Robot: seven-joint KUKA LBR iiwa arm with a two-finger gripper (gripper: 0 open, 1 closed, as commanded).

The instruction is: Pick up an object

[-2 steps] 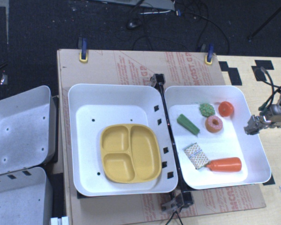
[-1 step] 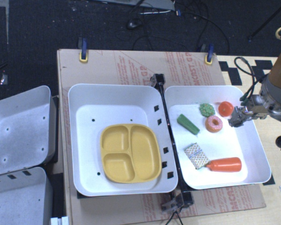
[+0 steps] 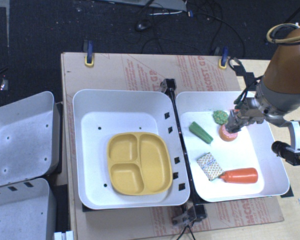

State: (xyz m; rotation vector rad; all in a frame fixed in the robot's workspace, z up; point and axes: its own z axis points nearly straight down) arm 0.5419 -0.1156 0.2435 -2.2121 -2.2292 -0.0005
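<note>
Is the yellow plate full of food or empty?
Empty. The yellow plate lies flat in the left bin, and all three of its compartments show bare yellow. The food toys sit in the right bin.

You see two smooth, matt white plastic bins [image 3: 85,134] on a pale board [image 3: 120,69] printed with red lettering. A matt yellow plastic divided tray [image 3: 139,163] lies in the left bin. The orange-red carrot toy [image 3: 239,175] looks glossy.

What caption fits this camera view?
Pincer over pink piece in right bin; yellow tray in left.
</note>
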